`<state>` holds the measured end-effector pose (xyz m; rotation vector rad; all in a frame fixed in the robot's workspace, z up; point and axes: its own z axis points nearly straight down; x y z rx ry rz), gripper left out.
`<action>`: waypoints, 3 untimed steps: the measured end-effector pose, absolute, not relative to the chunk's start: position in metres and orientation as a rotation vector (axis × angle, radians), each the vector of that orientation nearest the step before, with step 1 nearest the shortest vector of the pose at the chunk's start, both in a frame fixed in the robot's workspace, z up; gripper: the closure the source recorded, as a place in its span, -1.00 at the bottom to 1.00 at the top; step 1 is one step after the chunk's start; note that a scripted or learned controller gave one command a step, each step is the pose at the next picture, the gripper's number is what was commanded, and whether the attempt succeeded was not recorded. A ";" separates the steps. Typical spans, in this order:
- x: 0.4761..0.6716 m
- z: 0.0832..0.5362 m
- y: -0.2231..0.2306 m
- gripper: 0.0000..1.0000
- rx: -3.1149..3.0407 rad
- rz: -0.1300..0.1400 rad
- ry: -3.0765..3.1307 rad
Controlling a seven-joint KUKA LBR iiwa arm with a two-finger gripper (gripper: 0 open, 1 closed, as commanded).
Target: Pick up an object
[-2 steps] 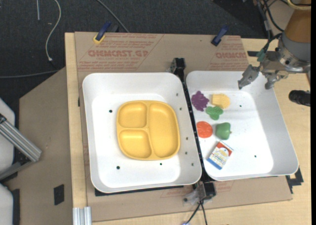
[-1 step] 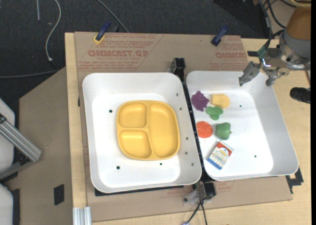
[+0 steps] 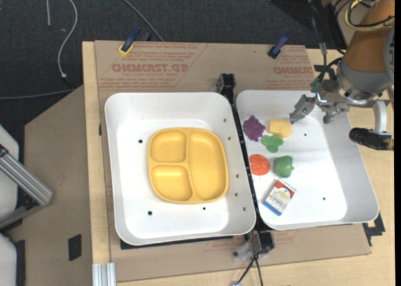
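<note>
Claw seemingly spread and unladen, yellow block just beside its left finger.

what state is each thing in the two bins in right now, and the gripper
yellow tray: flat in the left bin, compartments bare
purple toy: loose in the right bin
yellow toy: loose, close by the fingertips
green leafy toy: loose, just below the yellow toy
red toy: loose, beside the green pepper
green pepper: loose
small box: lying flat, tilted
gripper: open, holding nothing, over the right bin
</note>
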<state>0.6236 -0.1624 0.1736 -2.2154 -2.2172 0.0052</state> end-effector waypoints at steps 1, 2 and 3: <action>0.622 0.130 -0.157 -1.00 -2.215 0.005 -2.219; 0.623 0.085 -0.156 -1.00 -2.220 -0.001 -2.220; 0.626 0.101 -0.156 1.00 -2.224 -0.010 -2.226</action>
